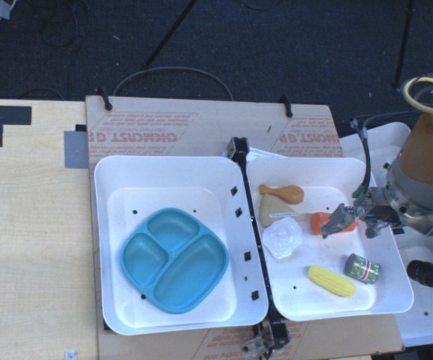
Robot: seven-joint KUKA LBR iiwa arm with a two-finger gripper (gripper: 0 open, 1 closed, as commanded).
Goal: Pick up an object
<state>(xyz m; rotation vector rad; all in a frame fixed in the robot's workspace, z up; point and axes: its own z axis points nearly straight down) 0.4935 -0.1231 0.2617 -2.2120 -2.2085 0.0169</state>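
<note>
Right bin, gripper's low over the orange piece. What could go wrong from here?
1. The gripper sits at the edge of the orange object, so a grasp may land off-centre and let it slip.
2. The clear plastic item lies close beside the target; closing or dragging could nudge it.
3. The green can and yellow corn lie just below the gripper; a sideways move could knock them.

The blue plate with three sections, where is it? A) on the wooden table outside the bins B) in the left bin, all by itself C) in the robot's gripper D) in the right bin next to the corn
B: the blue divided plate lies flat in the left bin, while the toy corn cob and the gripper are over in the right bin.
</note>
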